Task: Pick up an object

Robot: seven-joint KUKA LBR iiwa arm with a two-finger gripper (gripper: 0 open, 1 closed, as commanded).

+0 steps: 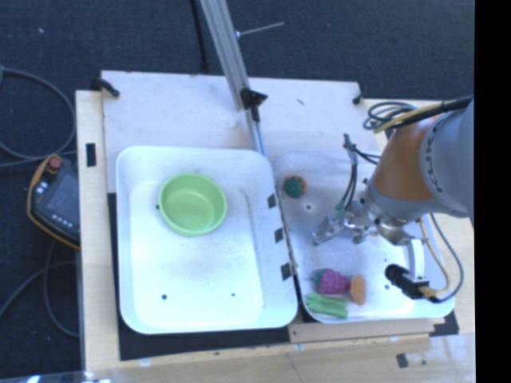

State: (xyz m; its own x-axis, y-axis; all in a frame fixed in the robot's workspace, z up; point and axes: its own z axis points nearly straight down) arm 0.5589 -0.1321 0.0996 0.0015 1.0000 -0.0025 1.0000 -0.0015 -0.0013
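The grey arm (pixel 427 162) reaches in from the right and hangs over the right bin (pixel 319 166), its end effector (pixel 335 230) lowered toward bare bin floor in the middle, a position that looks like an approach toward the loose things there rather than a grasp already made. Nothing shows between its fingers, and whether they stand apart or together cannot be told; they are small, metallic and blurred against the white. The candidates for picking sit in that bin: a small green-and-orange ball (pixel 295 186) toward the far left, well apart from the end effector, and a near cluster of a magenta piece (pixel 332 281), an orange piece (pixel 358 290) and a green piece (pixel 326 306), touching or nearly so. A green bowl (pixel 192 204) rests alone in the left bin (pixel 144 294). The wrist and cables hide part of the right bin's right side.
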